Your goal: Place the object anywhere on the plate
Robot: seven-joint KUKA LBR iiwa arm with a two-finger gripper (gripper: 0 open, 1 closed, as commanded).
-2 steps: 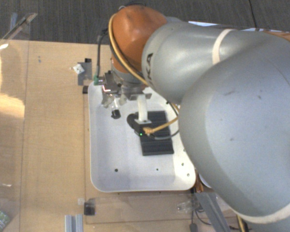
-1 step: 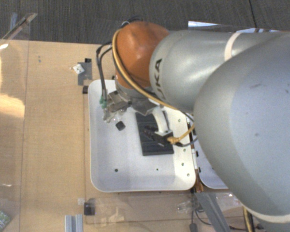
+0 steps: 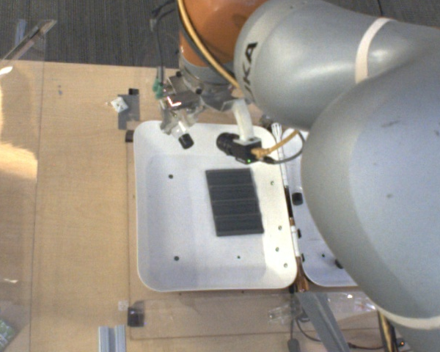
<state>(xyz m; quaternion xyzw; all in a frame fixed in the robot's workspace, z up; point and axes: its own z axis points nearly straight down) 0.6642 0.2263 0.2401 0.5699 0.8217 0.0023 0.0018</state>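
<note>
Even overhead light fills the scene, bright on the left white bin [image 3: 161, 218], whose floor reads almost blown out near its left wall. A warm glare patch washes the wooden bench [image 3: 66, 196] at far left, with a pale streak by the upper left corner. The grey arm [image 3: 367, 160], close to the lens, looms large and soft, its shell carrying a broad, gentle sheen. A faint shadow lies along the bin's near edge. The dark ribbed plate [image 3: 235, 201] stays crisp, though its ridges blur slightly. Fine grain shows on the far dark floor [image 3: 81, 6].
</note>
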